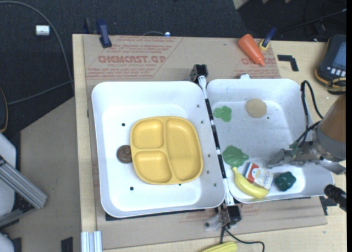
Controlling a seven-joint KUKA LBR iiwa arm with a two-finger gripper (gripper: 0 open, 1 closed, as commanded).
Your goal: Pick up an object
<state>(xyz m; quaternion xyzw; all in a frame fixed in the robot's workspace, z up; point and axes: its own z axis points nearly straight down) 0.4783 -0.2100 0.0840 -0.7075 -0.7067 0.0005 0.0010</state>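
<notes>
The right bin [286, 94] holds several small items. Along its front wall lie a yellow banana [248, 186], a small red and white packet [257, 174] and a dark green lump [285, 181]. A green leafy piece [235, 155] lies near the divider, a smaller green piece [223, 114] farther back, and a tan round disc [256, 108] at the back. My gripper [282, 158] hangs low in the right bin, just behind the dark green lump and right of the packet, with nothing seen held in it.
The left bin [107, 135] carries a yellow three-part plate [165, 149] and a brown round piece [124, 153] beside it. An orange cone-shaped object [252, 50] and a blue clamp [103, 33] rest on the bench behind the bins. A cable [306, 108] trails over the right bin's rim.
</notes>
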